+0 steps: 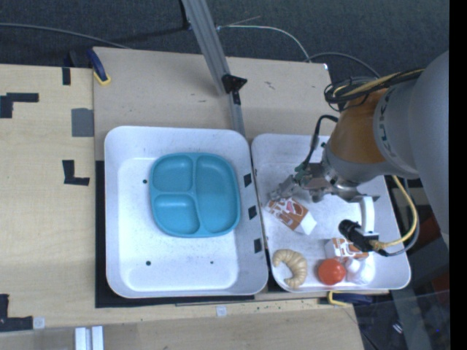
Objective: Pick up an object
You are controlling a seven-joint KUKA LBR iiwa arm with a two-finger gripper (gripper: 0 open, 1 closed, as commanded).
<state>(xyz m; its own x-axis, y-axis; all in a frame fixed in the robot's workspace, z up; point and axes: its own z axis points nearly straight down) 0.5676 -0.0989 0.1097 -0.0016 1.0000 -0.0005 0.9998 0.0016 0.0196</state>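
Croissant [293, 266], tomato [331, 271], carton [290, 213] crowd right bin [281, 149]

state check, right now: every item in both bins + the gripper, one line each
blue divided plate: flat in the left bin, compartments bare
red and white packet: lying in the right bin, just under the gripper
croissant: lying at the right bin's near edge
red tomato: resting beside the croissant, apart from it
gripper: low over the right bin by the packet; grip unclear

Teal plate [195, 194], tan croissant [292, 265], red tomato [331, 271], white bins [124, 268]
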